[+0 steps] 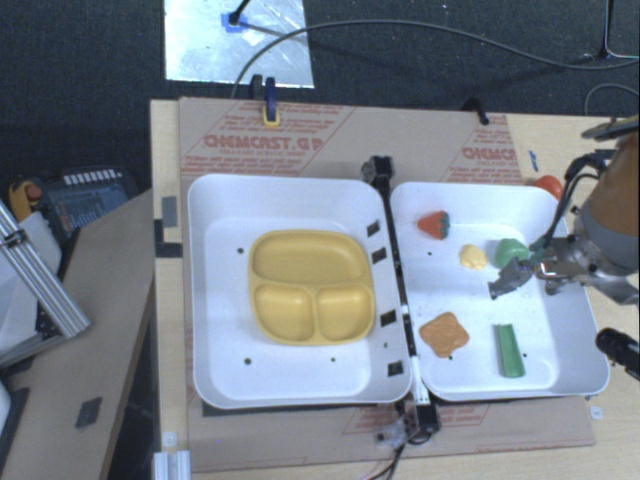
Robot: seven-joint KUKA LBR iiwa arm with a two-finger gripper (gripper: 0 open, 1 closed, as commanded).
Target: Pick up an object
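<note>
The right bin [570, 368] holds several small objects. A red strawberry-like piece [433, 224] lies at the back left, with a small yellow lump [472, 257] just in front of it. A green rounded piece [510, 251] sits right of the lump. An orange flat piece [444, 334] and a green stick [509, 350] lie near the front. My gripper [507, 278] reaches in from the right, low over the bin. Its dark tip is just below the green rounded piece and looks close to or touching it. Nothing is visibly held.
The left bin [215, 268] holds a yellow three-compartment tray [310, 286]. A dark divider strip [392, 278] runs between the bins. The grey arm [610, 238] and its cables cover the right bin's right edge. An orange-red object [547, 183] sits behind the right bin's far corner.
</note>
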